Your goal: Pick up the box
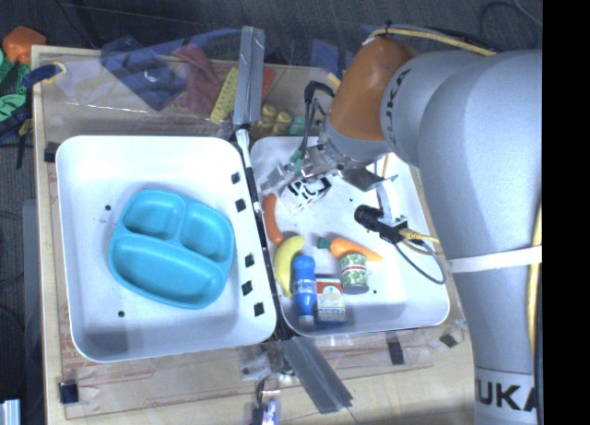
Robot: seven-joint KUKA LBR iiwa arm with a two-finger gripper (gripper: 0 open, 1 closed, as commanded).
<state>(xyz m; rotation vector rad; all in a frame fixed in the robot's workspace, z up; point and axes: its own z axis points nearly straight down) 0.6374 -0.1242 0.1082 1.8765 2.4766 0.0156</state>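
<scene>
low, hand (309,183) crowds right bin's (426,299) far edge

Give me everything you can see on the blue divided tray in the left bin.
The blue plastic divided tray is a rounded oblong with three recesses: two smaller ones along its upper side, one long one below. It looks smooth and glossy, nothing in its recesses. It lies flat, slightly rotated, on the floor of the left white bin, apart from the walls.

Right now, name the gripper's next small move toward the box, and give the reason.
Probably shift toward the bin's near edge. The gripper sits at the far end of the right bin, while the small box lies at the near end, between the blue bottle and the can.
</scene>
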